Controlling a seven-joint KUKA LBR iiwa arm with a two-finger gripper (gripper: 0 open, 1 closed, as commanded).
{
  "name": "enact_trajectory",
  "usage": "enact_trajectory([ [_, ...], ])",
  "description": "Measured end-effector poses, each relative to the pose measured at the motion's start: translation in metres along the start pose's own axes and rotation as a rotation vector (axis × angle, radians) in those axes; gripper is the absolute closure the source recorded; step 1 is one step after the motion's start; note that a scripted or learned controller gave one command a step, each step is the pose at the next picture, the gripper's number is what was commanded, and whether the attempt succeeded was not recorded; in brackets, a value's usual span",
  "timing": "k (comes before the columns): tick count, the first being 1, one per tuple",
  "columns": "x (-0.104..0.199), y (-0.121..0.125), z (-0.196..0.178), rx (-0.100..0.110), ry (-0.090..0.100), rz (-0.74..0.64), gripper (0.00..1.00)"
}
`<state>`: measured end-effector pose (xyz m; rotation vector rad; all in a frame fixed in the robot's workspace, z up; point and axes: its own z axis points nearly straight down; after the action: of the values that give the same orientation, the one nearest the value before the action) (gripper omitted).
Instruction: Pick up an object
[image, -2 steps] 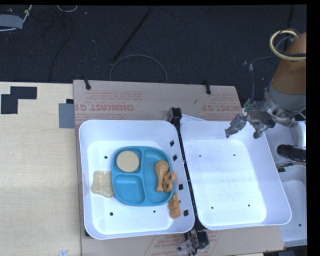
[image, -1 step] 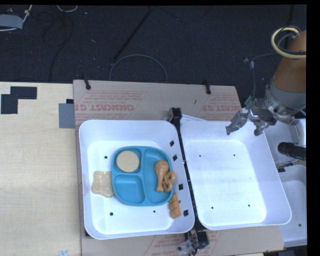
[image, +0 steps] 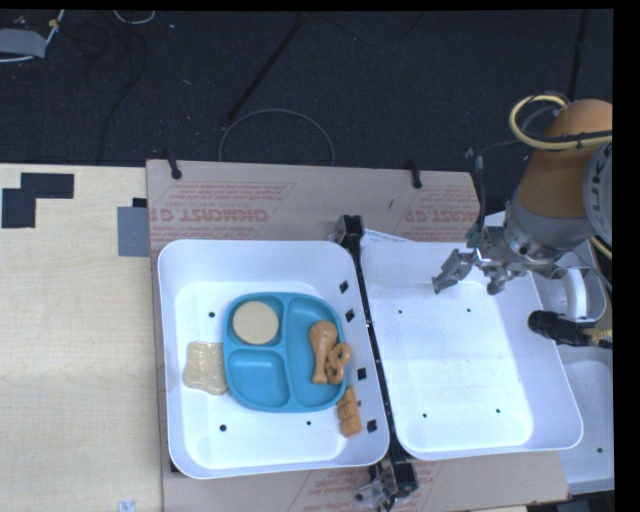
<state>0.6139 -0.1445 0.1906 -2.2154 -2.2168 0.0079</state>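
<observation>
A: Where is the claw?

B: At the far end of the right bin, near its back rim. The arm comes in from the right. The two fingers stand wide apart, with only the bin's white floor between and beneath them.

A: And the things to pick up?

B: All are in the left bin, well apart from the claw. A blue tray with three compartments lies in the middle of it. A round tan biscuit sits in the tray's upper left compartment. A knobbly tan piece lies lengthwise in the right one.

A: Anything loose outside the tray?

B: Two things lie on the bin floor. A pale slab touches the tray's left edge. A small brown piece lies just beside the tray's lower right corner, close to the bin's right wall.

A: What stands between the claw and those things?

B: The two bins' raised rims, which meet in a dark seam running front to back. The tray's own walls surround the biscuit and the knobbly piece.

A: And underneath?

B: Both bins rest on a printed cardboard sheet on the pale table.
</observation>
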Motion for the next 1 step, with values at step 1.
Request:
enact_trajectory([
  [1, -0.0052, -0.0052, 0.0617, 0.0, 0.0, 0.001, 0.0],
])
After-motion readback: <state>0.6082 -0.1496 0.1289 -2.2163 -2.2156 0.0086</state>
